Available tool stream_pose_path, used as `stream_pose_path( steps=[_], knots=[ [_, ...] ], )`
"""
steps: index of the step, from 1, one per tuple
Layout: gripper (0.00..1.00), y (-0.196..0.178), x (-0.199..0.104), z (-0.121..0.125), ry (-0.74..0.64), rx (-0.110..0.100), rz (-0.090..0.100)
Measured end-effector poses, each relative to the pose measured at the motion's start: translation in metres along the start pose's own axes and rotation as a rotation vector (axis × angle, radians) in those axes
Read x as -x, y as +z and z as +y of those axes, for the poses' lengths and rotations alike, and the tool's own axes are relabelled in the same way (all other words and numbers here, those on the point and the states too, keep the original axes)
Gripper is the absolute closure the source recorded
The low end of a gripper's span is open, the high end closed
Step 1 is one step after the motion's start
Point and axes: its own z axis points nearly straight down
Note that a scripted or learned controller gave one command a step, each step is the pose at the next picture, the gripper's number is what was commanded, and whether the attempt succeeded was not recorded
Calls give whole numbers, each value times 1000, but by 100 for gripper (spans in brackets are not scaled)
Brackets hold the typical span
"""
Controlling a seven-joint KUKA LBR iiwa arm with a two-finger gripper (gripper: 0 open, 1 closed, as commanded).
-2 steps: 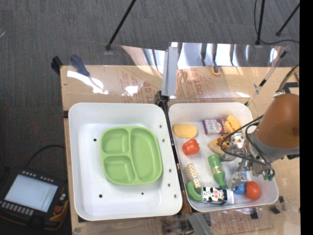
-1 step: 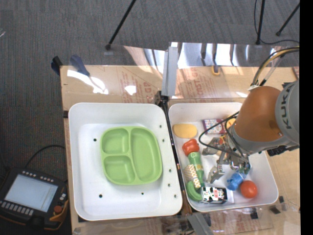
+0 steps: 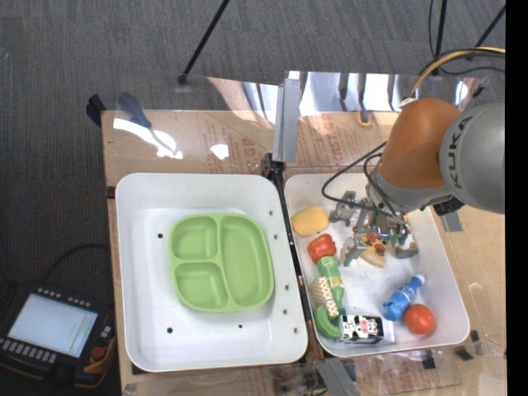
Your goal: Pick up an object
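Note:
My gripper hangs low over the middle of the right bin, under the grey arm with its orange band. Its fingers stand open, one on each side of a small tan and red toy lying on the bin floor; I cannot tell whether they touch it. Other objects lie around it: a yellow lemon-shaped piece, a red pepper-like piece, a green patterned bottle, a black-and-white carton, a blue bottle and an orange-red ball.
The left bin holds a green divided plate. A metal post stands at the back between the bins. A teach pendant lies on the floor at the lower left.

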Motion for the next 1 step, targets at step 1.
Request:
stream_pose_path(
  steps=[1],
  knots=[
    [0,0,-18,30,167,-3,0]
  ],
)
